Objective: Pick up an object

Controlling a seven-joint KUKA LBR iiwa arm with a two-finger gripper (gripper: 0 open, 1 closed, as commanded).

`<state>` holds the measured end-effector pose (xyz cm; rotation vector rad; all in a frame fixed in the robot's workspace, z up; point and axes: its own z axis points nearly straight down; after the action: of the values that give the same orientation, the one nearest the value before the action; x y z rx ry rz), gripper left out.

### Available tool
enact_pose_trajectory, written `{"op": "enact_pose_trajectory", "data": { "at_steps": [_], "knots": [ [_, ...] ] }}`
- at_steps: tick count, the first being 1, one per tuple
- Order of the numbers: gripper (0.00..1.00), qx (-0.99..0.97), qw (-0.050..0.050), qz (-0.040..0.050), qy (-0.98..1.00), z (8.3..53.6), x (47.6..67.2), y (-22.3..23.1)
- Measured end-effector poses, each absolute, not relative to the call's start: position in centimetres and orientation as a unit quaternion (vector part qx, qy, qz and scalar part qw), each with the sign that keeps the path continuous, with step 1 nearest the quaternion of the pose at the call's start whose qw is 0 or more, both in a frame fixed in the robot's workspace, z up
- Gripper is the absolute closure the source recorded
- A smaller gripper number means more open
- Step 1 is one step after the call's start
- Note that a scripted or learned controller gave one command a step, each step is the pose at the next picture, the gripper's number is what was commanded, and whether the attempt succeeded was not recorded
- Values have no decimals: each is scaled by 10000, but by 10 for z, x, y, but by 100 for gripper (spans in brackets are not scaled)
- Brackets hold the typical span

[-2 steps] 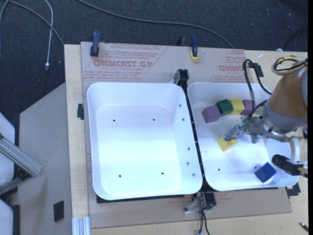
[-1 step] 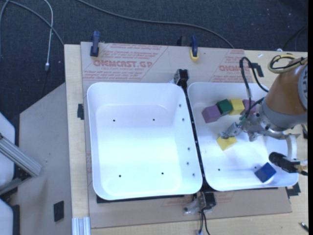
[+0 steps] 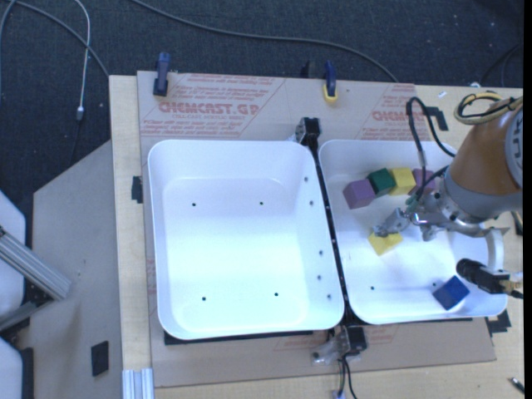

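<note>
My pincer (image 3: 391, 225) poised over yellow block (image 3: 385, 242) in right bin (image 3: 399, 312); finger state unclear. Block looks light, rigid; grip flat opposite sides.

Right bin (image 3: 366, 310): three blocks (image 3: 381, 181) near back edge, one block (image 3: 384, 242) mid-bin, one block (image 3: 450, 293) at front right corner

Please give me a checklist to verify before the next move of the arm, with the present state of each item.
1. Gripper is above the right bin: ok.
2. Gripper is near a target, the yellow block: ok.
3. Block is between the fingers: cannot tell.
4. Purple block, green block and second yellow block are apart from the gripper: ok.
5. Blue block is away from the gripper: ok.
</note>
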<state>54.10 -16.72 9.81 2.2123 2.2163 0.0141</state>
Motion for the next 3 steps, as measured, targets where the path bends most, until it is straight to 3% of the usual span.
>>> {"op": "enact_pose_trajectory", "data": {
  "at_steps": [1, 2, 3],
  "knots": [
    [0, 7080, 0, -1, 7062, 91, 541, -165],
    [0, 7057, 3, 7, 7086, 88, 586, -129],
    [0, 7069, 2, 3, 7073, 88, 564, -114]
  ]
}}
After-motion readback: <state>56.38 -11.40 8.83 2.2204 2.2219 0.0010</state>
